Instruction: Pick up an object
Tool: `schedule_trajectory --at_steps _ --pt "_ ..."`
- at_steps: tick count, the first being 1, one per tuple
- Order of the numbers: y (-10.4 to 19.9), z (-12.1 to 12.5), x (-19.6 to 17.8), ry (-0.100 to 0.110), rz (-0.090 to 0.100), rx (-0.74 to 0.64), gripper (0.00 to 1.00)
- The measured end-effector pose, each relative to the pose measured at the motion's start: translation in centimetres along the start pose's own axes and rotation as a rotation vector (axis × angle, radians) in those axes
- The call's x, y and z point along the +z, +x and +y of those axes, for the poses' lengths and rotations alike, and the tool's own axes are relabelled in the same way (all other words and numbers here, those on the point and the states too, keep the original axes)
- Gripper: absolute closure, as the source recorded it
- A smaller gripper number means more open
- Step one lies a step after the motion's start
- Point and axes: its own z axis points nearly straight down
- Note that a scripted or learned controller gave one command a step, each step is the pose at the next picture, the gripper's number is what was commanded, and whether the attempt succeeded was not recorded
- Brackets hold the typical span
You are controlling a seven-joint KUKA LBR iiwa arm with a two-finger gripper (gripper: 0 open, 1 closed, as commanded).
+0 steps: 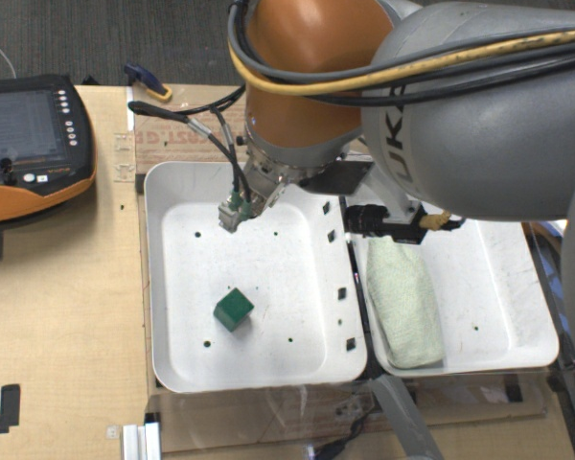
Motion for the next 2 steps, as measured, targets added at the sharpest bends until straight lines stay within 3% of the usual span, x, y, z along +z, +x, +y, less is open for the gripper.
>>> schedule_trajectory --at_steps 1,2 --pt "0.6 -8.3 3.9 0.002 0.004 0.071 1.00" --pt "0.3 -7.6 16.5 0.000 0.005 -0.230 1.00"
